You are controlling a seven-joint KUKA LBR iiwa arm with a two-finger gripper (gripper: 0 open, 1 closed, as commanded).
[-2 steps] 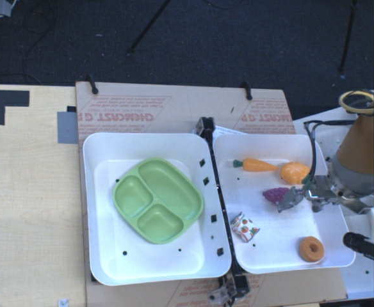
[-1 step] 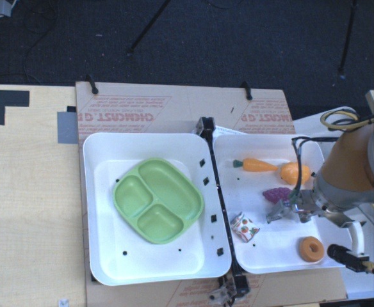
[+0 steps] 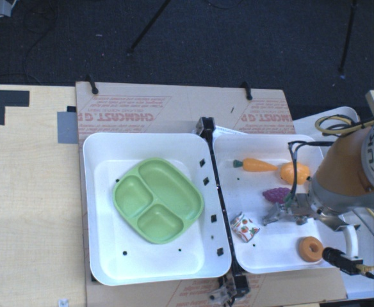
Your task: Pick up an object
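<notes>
Cardboard backing [image 3: 174, 110] printed "CHEMCRZT, G.P", mirrored, repeated.

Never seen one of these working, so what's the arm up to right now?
Tool low in right bin, beside purple item, nothing seen held. Carrot, doughnut, small packet lie nearby. Green tray in left bin.

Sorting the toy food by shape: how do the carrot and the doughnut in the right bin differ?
The carrot is long and tapered, lying near the bin's far side; the doughnut is a round ring with a hole, lying near the front edge. The carrot has a green tip; the doughnut has none. Both are orange-toned.
</notes>
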